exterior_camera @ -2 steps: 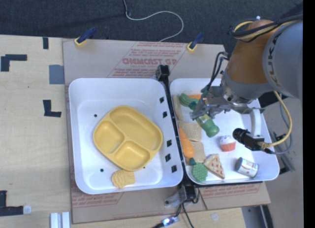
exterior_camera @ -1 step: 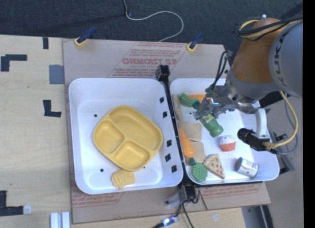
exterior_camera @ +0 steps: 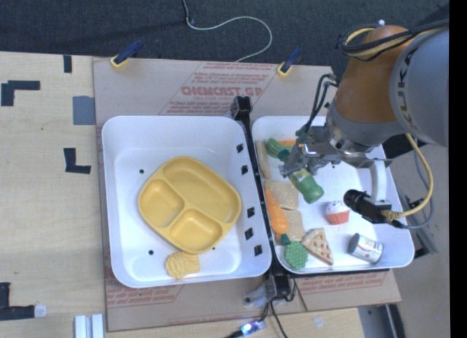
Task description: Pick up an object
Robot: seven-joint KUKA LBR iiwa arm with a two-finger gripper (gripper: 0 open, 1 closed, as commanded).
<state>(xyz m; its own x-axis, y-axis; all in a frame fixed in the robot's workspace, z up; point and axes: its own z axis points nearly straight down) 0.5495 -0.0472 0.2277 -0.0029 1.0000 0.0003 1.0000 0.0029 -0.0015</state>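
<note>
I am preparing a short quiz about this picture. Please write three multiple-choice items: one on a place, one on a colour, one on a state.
1. Where does the yellow tray lie?
A. left bin
B. right bin
C. on the cardboard

2. What colour is the bottle under the gripper?
A. red
B. green
C. blue

3. How does the pizza slice rest?
A. flat on the bin floor
B. held in the fingers
C. on the tray

Answers: 1 A, the tray fills the left bin; 2 B, its body is green; 3 A, it lies near the front of the right bin, apart from the gripper.
</note>
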